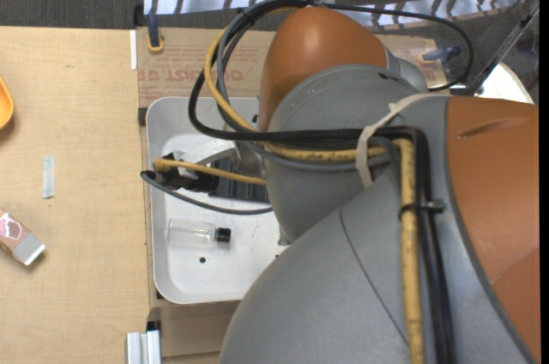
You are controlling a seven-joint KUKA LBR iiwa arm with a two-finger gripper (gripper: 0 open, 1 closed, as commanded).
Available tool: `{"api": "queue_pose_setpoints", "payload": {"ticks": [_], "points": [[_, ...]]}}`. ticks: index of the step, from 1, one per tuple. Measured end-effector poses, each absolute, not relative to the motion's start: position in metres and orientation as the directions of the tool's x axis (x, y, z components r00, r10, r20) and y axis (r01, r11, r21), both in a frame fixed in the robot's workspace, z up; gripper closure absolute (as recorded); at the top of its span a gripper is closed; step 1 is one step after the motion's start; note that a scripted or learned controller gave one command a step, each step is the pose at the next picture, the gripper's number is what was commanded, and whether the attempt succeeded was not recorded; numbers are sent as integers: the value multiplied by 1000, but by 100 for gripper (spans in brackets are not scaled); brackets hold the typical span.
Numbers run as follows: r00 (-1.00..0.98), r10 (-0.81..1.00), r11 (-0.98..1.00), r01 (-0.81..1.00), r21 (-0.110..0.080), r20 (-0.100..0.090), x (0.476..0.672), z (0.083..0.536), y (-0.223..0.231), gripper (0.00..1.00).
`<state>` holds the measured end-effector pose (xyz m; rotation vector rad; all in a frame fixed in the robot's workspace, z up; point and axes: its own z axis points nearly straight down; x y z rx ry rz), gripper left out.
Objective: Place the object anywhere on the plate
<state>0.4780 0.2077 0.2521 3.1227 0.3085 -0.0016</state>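
You can't tell the gripper's state behind the arm (343, 182); approach the clear vial (199, 233) lengthwise in the bin (159, 268).

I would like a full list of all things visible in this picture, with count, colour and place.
Clear plastic vial with black cap: one, lying in the white bin, lower left.
Shallow white bin: one, centre, partly covered by the arm.
Light wooden bench top: one, left.
Orange object: one, at the left edge, cut off.
Small grey strip: one, on the bench, left.
Pink and white tube: one, lower left.
Brown cardboard: one, behind the bin.
Yellow and black cables: several, across the bin.
Grey and orange robot arm: one, right.
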Motion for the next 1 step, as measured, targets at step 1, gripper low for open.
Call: {"api": "queue_pose_setpoints", "payload": {"ticks": [1], "points": [[981, 196, -981, 196, 4, -1, 478, 252, 208, 0]]}}
